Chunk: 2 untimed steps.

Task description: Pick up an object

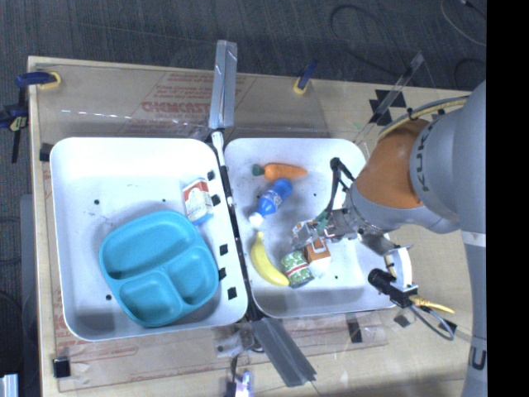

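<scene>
In the right bin (347,298) lie an orange carrot (283,171), a blue bottle with a white cap (270,199), a yellow banana (266,262) and a small green-labelled can (297,268). My gripper (315,236) is down in the middle of this bin, just above the can and right of the banana. A small brown and white object (318,250) sits at its tip, too cluttered for me to tell whether it is held.
The left bin (74,222) holds a blue divided plate (159,268) and a small red and white carton (197,199) by the divider. The grey arm with its orange band (393,172) reaches in over the right bin's right wall.
</scene>
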Each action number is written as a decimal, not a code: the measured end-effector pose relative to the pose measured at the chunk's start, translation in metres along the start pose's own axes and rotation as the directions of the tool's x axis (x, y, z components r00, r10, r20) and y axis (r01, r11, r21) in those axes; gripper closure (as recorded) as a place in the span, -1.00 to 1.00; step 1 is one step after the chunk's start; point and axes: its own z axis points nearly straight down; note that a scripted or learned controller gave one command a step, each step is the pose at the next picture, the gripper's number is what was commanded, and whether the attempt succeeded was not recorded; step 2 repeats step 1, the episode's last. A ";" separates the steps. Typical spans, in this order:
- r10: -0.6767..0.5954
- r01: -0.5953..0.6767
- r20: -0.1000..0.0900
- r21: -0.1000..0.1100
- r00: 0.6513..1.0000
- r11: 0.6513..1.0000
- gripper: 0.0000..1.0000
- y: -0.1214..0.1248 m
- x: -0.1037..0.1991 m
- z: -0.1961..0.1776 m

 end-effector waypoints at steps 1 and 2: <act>0.072 -0.072 0.000 -0.003 0.997 0.997 1.00 -0.011 0.021 -0.112; 0.072 -0.072 0.000 -0.003 0.997 0.997 1.00 -0.011 0.021 -0.112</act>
